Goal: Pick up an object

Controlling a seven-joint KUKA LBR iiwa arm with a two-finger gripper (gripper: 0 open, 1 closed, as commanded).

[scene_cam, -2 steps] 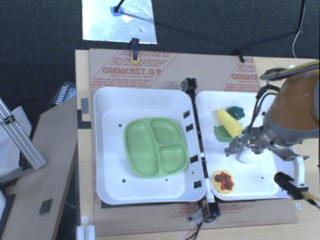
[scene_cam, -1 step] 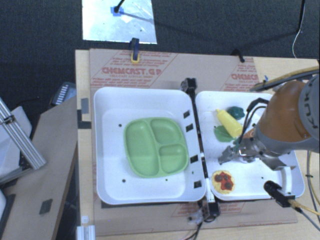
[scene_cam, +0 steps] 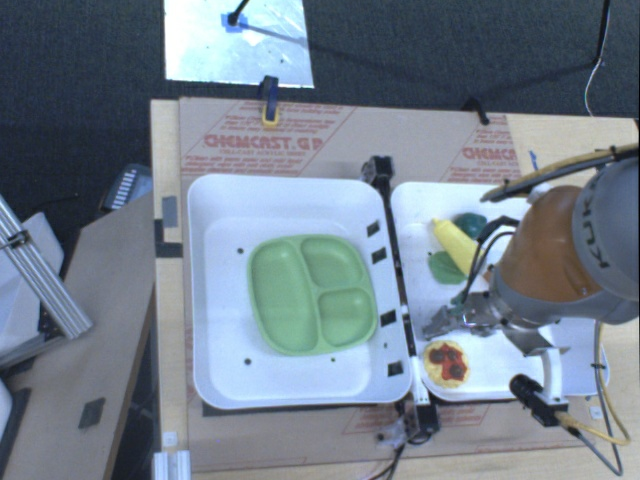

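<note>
While the gripper [scene_cam: 443,320] hangs with jaws spread, unladen, you should lower squarely over the pizza toy [scene_cam: 447,362].

toy pizza [scene_cam: 447,362] | round, yellow with red topping | flat | right bin's near-left corner

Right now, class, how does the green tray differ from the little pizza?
The green tray lies in the left bin; the pizza lies in the right bin, below the gripper. The tray is far larger. It is plain green with three compartments; the pizza is round, yellow, with red topping. Both lie flat.
</note>
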